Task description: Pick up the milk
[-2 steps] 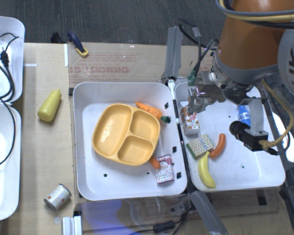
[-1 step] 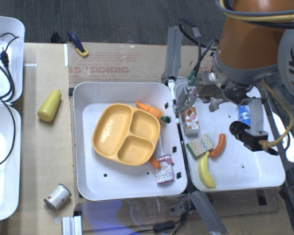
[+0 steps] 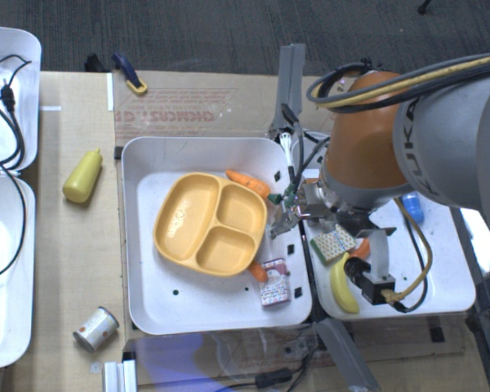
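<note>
Your milk is a small carton with a pink-and-white printed face, lying tilted near the front right corner of the left bin, just beside the yellow divided plate. The gripper hangs above the bin's right wall; whether its fingers are spread or closed you cannot tell.

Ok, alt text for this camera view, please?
A grey arm with an orange band reaches from the right over two white bins. The left bin holds a yellow three-compartment plate, a carrot and a small milk carton.
</note>
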`<state>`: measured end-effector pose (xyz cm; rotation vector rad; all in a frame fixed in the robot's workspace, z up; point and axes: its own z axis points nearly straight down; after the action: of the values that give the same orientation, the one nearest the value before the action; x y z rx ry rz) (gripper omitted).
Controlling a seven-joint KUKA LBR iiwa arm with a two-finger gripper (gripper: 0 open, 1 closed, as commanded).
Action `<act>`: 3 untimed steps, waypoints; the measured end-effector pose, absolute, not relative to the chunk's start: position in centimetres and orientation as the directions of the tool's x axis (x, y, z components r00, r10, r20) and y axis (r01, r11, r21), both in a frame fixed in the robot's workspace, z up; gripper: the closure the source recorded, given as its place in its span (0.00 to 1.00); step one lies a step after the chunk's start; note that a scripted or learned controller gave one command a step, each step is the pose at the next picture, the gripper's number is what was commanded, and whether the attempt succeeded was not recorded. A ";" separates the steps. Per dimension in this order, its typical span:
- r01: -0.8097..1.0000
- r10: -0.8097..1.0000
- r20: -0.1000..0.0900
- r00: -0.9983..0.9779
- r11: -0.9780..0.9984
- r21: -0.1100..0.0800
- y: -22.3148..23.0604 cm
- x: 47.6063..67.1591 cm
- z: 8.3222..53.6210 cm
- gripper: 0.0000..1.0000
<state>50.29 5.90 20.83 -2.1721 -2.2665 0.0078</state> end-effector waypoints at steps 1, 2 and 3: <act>0.999 0.999 -0.002 -0.043 0.043 -0.005 5.9 50.3 20.8 0.00; 1.000 1.000 -0.002 -0.015 0.015 -0.005 0.0 55.9 18.9 0.00; 0.959 0.959 -0.003 0.284 -0.284 -0.003 2.5 57.7 20.0 0.00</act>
<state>57.73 2.54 19.99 -2.5170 -1.8788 0.0072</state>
